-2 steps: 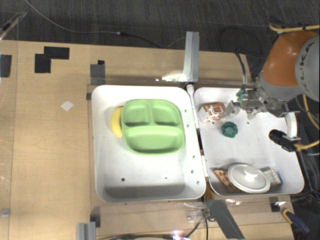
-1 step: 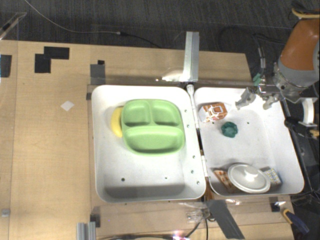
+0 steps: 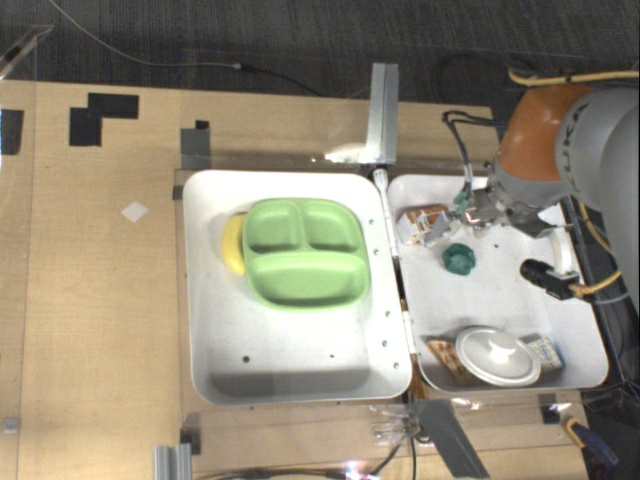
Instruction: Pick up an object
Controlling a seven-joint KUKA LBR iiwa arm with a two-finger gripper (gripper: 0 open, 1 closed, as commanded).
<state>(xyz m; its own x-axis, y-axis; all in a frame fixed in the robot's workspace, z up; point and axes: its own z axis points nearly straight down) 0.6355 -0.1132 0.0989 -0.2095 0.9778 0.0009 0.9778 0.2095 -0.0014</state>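
Note:
My gripper (image 3: pixel 468 208) hangs low over the back of the right bin (image 3: pixel 580 318), reaching in from the right. Just left of it lies a crumpled brown and white wrapper (image 3: pixel 424 224). A small dark green lump (image 3: pixel 459 259) sits a little in front of the gripper, apart from it. At the bin's front lie a white round bowl (image 3: pixel 497 357), a brown packet (image 3: pixel 443 354) to its left and a small box (image 3: pixel 545 350) to its right.
The left bin (image 3: pixel 290 358) holds a green divided plate (image 3: pixel 303 251) with a yellow object (image 3: pixel 232 244) poking out from under its left edge. A metal post (image 3: pixel 383 118) stands behind the wall between the bins.

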